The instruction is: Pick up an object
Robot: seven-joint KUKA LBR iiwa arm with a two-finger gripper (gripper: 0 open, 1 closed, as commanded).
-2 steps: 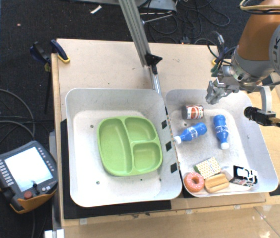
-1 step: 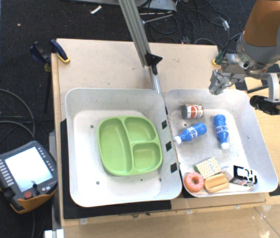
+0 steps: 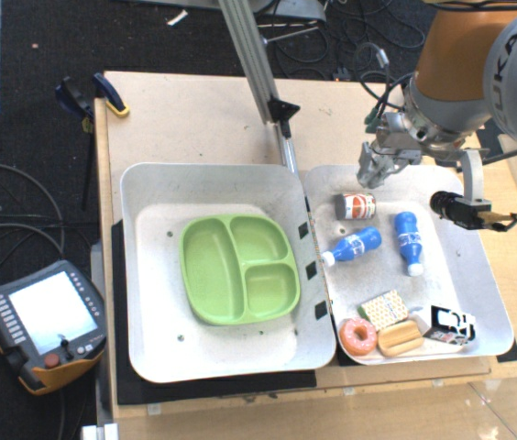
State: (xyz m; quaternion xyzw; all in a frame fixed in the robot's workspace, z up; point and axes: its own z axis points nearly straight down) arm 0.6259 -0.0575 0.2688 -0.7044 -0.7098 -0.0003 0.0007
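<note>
Seven objects sit in the right bin [image 3: 492,287], none lifted, so the pick is not done as far as I can judge. Using the red-and-white can [image 3: 357,206] as landmark, near to far: well in front of it along the bin's near edge are a pink donut [image 3: 359,336], a tan bread-like piece [image 3: 400,338], a cracker-like square [image 3: 384,308] and a black-and-white packet [image 3: 451,324]. Just in front of the can lies a blue bottle [image 3: 355,245]; a second blue bottle [image 3: 408,239] lies front-right of it. Just behind and above the can hangs the end effector [image 3: 375,166]; nothing visible between its fingers, and I cannot tell if they are apart or together. Likely target is the can, being closest, but that is a guess. Left: descend, close, lift. Left of the can, the other bin [image 3: 139,246] carries a green divided tray [image 3: 240,269]. Both bins rest on a light wooden table [image 3: 176,122]. Front-left of the table a teach pendant [image 3: 46,324] lies on dark floor; behind the can, cables and a metal pole [image 3: 249,49].
</note>
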